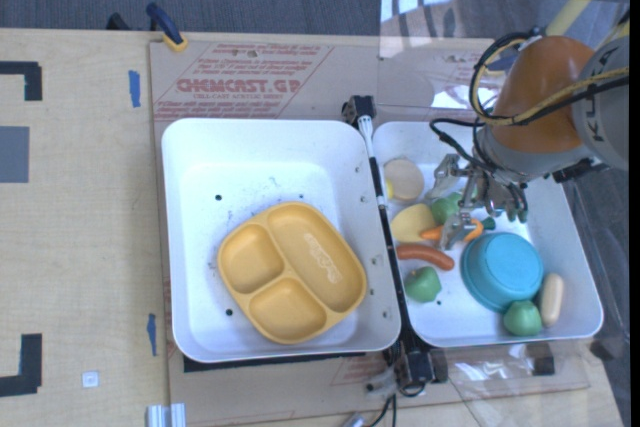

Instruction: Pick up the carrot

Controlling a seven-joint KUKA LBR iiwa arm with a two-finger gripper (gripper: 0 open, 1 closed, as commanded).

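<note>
The carrot (pixel 432 235) is a small orange piece lying in the right bin (pixel 585 310), between a yellow lemon-like fruit (pixel 411 220) and a red sausage (pixel 426 257). Another orange bit with a green tip (pixel 474 227) shows on the far side of the gripper; it may be the same carrot, partly hidden. My gripper (pixel 460 220) hangs low over this spot, directly above the middle of the carrot, under the arm's orange band (pixel 535 90).
The right bin also holds a pale round piece (pixel 404 180), a green piece (pixel 444 209), a green pepper-like piece (pixel 423 285), a blue bowl (pixel 503 270), a green lime (pixel 521 317) and a tan piece (pixel 551 296). In the left bin (pixel 200 165) lies a yellow divided plate (pixel 290 270).
</note>
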